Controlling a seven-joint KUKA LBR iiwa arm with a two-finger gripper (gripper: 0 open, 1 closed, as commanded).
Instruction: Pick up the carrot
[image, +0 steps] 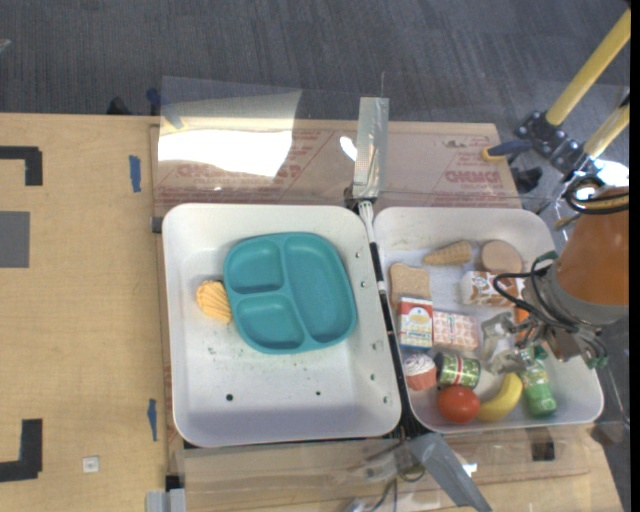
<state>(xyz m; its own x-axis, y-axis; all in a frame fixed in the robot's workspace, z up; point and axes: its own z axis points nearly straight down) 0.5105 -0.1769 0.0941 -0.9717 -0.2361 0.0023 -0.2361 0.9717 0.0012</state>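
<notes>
Teal plate (290, 290), red tomato (458, 403), yellow banana (503, 397).

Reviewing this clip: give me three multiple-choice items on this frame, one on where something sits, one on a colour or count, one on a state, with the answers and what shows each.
1. Where does the teal divided plate lie?
A. In the left bin
B. In the right bin
C. On the brown bench outside both bins

2. What colour is the round tomato at the near edge of the right bin?
A. Green
B. Red
C. Blue

3. How does the banana stand to the tomato?
A. In the other bin from it
B. Stacked on the plate
C. Right beside it, on its right in the view

Answers:
1 A: the plate rests on the floor of the left bin, next to a small yellow shell-shaped piece.
2 B: it is plainly red.
3 C: the banana curves along the tomato's right side in the same bin.
</notes>
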